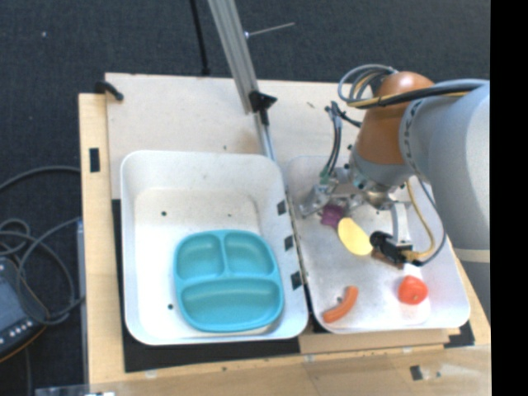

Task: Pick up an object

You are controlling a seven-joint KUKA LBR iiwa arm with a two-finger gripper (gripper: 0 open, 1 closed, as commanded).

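Note:
My gripper (326, 203) is low over the far left part of the right bin (437, 312), under the grey arm's orange band. A small purple object (331, 216) lies right at the gripper's tip; whether it is touched or held cannot be seen. Just right of it lies a yellow oval object (355, 238). An orange sausage-shaped piece (341, 304) rests near the bin's front edge. A red-orange round object (412, 289) sits at the front right.
The left bin (140, 221) holds a blue divided plate (227, 280) in its front half. A metal pole (235, 48) rises behind the bins. The divider between the bins (293, 238) runs close to the gripper's left.

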